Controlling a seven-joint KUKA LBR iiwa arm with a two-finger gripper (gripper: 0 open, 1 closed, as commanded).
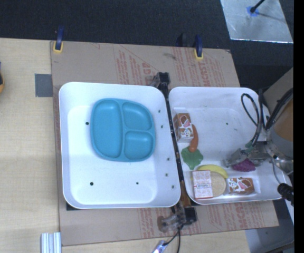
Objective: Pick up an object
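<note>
Two white bins seen from above, with the gripper low in the right one.

A blue divided plate [123, 129] is seen in the left bin [75, 188]. In the right bin [215, 96] a carrot [192, 151], a banana [212, 169] and small packets [202, 184] are laid. The gripper [241, 157] is placed beside a purple object [244, 165]; its opening cannot be told.

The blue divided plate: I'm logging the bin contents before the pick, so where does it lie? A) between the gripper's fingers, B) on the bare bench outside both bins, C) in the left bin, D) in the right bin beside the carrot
C: the blue divided plate lies flat on the floor of the left bin, while the carrot lies in the right bin.
</note>
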